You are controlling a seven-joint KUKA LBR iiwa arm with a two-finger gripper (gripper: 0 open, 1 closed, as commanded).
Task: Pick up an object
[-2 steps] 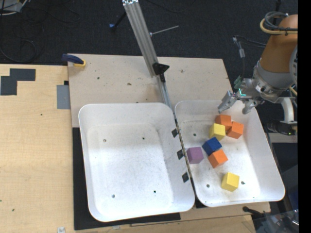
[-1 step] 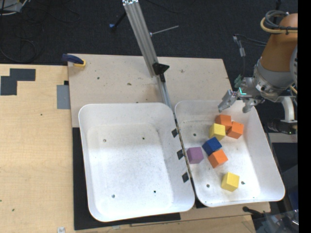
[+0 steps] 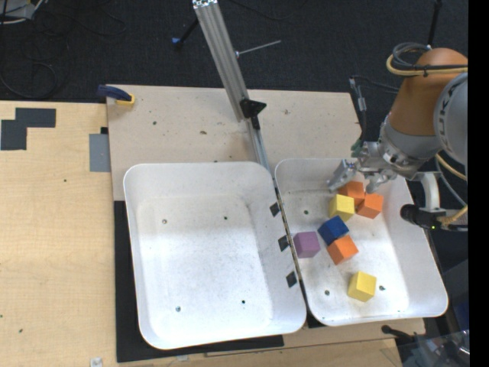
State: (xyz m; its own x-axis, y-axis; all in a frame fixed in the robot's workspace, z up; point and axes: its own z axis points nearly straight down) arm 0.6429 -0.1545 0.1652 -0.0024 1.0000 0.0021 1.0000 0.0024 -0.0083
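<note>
the right bin (image 3: 428,297) holds every block: an orange cube (image 3: 354,190) right under the end effector (image 3: 357,176), a yellow cube (image 3: 343,206) and another orange cube (image 3: 371,205) just below it, blue, orange, purple and yellow blocks further down. whether the end effector is spread or closed, or grips anything, i cannot tell.

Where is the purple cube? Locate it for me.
The small purple cube lies in the right-hand white bin, against its left wall, just left of the blue cube and the orange cube.
</note>
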